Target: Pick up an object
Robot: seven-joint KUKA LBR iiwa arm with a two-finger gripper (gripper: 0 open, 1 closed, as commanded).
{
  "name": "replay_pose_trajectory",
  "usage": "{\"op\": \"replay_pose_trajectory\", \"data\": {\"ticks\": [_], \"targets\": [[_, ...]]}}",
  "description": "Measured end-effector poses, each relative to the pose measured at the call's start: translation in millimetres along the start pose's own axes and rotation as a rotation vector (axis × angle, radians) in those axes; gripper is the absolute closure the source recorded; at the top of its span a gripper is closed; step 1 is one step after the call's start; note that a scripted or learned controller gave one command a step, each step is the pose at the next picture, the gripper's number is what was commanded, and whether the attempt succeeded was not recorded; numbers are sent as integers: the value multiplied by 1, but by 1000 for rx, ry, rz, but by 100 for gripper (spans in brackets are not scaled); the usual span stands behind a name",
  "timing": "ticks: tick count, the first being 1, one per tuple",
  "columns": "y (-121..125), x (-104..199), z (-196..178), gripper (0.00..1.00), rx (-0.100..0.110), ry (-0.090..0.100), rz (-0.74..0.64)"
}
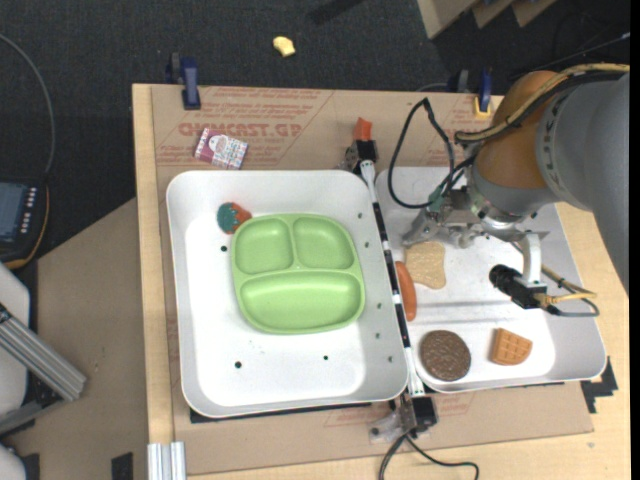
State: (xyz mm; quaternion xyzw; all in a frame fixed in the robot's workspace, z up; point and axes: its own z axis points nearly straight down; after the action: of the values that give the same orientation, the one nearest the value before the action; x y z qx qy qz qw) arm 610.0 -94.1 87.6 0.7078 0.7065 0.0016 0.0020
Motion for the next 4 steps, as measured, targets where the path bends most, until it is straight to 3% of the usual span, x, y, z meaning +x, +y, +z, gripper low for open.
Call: {"op": "replay_pose_trajectory", "data": {"ticks": [1, 2, 3, 4], "targets": [[-14, 1, 0, 0, -2, 0, 0], [-12, 1, -11, 100, -7, 0, -1], [-13, 1, -10, 0, -5, 0, 0], [-56, -4, 0, 0, -3, 1, 2]]}}
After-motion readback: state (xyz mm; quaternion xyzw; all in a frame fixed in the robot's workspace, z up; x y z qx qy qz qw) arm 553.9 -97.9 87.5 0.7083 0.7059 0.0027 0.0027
